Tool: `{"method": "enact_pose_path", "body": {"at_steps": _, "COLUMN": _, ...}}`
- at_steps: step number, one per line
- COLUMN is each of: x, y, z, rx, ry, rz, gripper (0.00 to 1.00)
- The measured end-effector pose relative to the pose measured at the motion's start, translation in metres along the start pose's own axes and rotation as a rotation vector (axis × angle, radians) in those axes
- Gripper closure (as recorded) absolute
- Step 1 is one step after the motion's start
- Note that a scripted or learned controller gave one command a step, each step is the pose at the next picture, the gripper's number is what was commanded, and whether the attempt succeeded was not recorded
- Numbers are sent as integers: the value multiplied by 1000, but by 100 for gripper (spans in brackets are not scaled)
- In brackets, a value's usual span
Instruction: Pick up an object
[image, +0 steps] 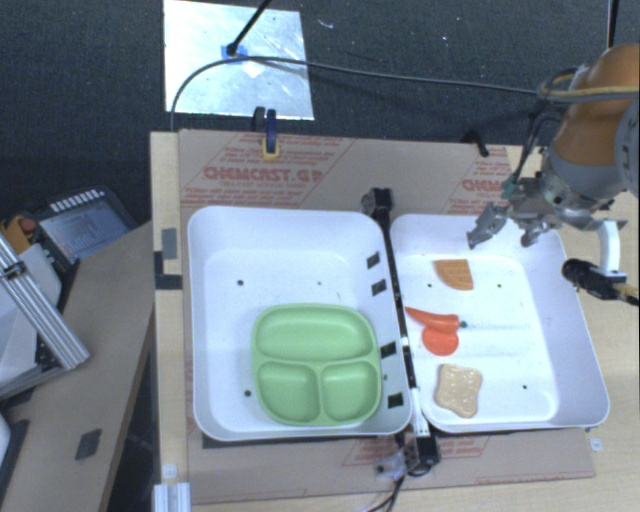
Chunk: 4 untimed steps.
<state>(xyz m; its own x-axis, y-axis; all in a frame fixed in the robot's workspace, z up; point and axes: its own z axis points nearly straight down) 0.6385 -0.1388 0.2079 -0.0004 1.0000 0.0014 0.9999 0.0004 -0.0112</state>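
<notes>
gripper (508, 228): hangs over the far edge of the right bin (570, 300), toward its far-right part; fingers spread apart, nothing between them, tips pointing down at the bin floor.
arm (590, 110): comes in from the bench's right side, orange band above the wrist.
nearest target: orange wedge piece (453, 273), lying on the right bin floor in its far half, near the middle.
key relation: wedge lies toward the near-left of the claw, near but clearly apart; no contact.
wedge axis: roughly squat, flat top edge running across the bin; no strong long axis to align to.
other candidates: red carrot-like piece (436, 328) at the bin's left edge, mid-length, long axis along the bin width with a round blob below it; tan toast-shaped piece (458, 389) near the near-left corner. Both lie farther from the claw than the wedge.
left bin (230, 250): holds green divided tray (316, 362) in its near half, well apart from the claw.
judged next move: short shift toward the bin centre, then descend on the wedge.
risk: flat thin piece, fingers may slide off.
</notes>
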Motion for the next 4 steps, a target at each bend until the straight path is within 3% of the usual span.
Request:
{"method": "enact_pose_path", "body": {"at_steps": 1, "x": 0, "y": 3, "z": -8, "rx": -13, "ry": -2, "rz": -2, "gripper": 0}}
{"method": "enact_pose_path", "body": {"at_steps": 3, "x": 7, "y": 6, "z": 114, "rx": -10, "ry": -1, "rz": -4, "gripper": 0}}
{"method": "enact_pose_path", "body": {"at_steps": 4, "x": 7, "y": 7, "z": 123, "rx": -13, "ry": -2, "rz": -5, "gripper": 0}}
